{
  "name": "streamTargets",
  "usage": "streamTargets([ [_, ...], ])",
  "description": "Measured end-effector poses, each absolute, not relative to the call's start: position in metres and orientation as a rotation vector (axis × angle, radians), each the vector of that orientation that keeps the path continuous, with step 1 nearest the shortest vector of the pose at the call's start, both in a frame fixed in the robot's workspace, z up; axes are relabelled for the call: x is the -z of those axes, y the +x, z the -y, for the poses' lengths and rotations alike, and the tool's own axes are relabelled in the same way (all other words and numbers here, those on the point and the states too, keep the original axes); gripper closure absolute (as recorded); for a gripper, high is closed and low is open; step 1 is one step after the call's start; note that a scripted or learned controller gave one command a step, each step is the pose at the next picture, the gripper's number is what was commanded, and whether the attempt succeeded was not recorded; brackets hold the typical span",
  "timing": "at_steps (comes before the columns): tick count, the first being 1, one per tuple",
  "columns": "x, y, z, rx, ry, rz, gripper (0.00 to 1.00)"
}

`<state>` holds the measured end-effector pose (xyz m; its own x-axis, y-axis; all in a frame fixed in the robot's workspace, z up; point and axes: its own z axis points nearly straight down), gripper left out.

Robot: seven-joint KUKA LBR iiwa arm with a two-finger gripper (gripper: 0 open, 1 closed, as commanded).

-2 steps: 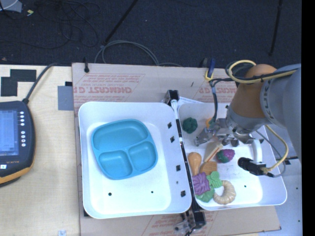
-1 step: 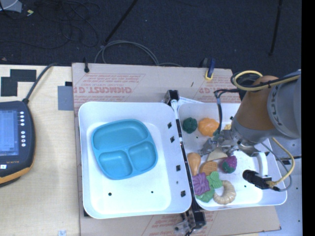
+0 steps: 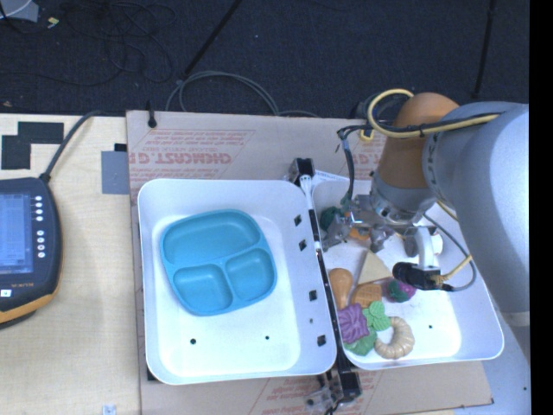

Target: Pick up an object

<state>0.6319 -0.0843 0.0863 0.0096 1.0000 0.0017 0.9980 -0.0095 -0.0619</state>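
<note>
Hand [image 3: 370, 232]: lowered into the right bin [image 3: 475, 340] near its upper left part; spread of the grip cannot be told, and no item is seen in it. Writing: red mirrored print on the cardboard sheet [image 3: 207, 150] under the bins, not legible. Task items: toy food pile just below the hand: cream wedge [image 3: 375, 268], orange piece [image 3: 341, 284], purple piece [image 3: 352, 322], green piece [image 3: 377, 316], tan ring [image 3: 396, 339]. Left bin [image 3: 173, 353]: blue divided tray [image 3: 219, 260]. Surface [image 3: 78, 335], left: teach pendant [image 3: 24, 245].
</note>
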Motion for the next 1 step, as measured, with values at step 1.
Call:
streamTargets([
  [1,-0.0868,0.5400,0.1003,-0.010,-2.221,2.211,0.00],
])
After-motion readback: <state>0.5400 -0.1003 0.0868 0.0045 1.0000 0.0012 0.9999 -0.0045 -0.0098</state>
